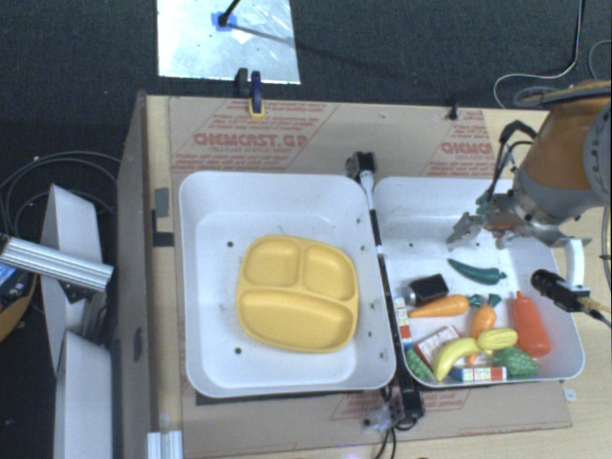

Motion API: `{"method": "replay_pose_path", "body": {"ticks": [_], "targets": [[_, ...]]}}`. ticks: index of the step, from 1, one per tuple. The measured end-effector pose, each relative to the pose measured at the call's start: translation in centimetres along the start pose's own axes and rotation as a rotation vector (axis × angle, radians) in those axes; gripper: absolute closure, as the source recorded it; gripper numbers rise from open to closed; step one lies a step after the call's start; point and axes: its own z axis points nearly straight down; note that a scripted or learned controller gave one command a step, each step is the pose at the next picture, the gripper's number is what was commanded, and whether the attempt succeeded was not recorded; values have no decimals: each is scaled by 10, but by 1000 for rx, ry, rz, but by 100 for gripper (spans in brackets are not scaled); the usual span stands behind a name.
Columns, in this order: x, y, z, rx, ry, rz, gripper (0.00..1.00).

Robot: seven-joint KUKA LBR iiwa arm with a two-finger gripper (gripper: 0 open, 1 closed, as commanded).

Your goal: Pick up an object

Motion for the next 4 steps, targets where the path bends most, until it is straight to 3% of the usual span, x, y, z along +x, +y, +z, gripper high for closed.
{"method": "replay_pose_path", "body": {"ticks": [1,2,3,4], "targets": [[26,20,55,2,1,-1,0],[-54,52,58,-1,-2,1,0],[-51,-54,11,-1,-2,2,0],[1,-89,59,0,0,0,0]]}}
